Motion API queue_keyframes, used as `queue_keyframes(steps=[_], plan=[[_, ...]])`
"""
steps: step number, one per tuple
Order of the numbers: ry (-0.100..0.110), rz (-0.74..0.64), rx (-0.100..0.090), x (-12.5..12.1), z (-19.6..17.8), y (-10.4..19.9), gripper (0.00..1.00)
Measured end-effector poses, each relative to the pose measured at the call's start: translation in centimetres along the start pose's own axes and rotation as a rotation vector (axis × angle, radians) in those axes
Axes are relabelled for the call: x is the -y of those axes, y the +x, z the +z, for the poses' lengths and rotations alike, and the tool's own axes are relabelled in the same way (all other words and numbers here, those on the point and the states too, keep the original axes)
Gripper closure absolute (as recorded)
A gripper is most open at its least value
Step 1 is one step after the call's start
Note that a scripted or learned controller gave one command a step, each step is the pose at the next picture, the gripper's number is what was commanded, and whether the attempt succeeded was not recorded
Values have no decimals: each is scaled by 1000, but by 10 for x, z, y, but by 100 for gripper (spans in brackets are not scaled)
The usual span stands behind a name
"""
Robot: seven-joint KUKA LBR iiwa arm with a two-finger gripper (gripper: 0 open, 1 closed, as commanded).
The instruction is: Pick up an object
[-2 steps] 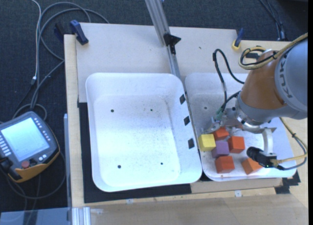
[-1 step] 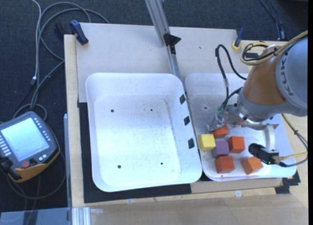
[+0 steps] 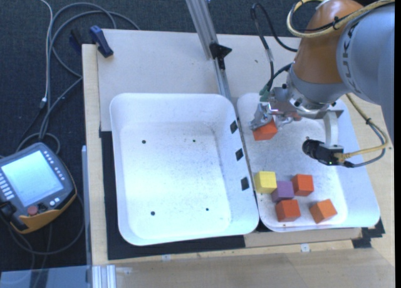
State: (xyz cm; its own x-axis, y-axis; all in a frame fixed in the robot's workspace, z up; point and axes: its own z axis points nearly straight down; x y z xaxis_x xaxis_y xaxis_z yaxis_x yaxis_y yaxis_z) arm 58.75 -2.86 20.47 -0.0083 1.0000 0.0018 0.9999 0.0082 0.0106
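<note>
Jaws (image 3: 265,119) closed on an orange block (image 3: 265,131), over the right bin (image 3: 360,208) toward 11 o'clock. Near that bin's 6 o'clock: yellow block (image 3: 265,181), purple block (image 3: 284,189), and three orange blocks (image 3: 303,184) (image 3: 287,210) (image 3: 322,210). Left bin (image 3: 125,108) adjoined at 9 o'clock.

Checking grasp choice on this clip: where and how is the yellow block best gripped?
Come from above and close on the yellow block across its upper and lower side faces. The purple block touches its right side and the bin wall is close on its left, so those faces look more open.
</note>
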Motion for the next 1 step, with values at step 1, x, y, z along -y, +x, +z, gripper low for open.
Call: queue_keyframes(steps=[1], plan=[[13,1,-4,70,-34,67,100]])
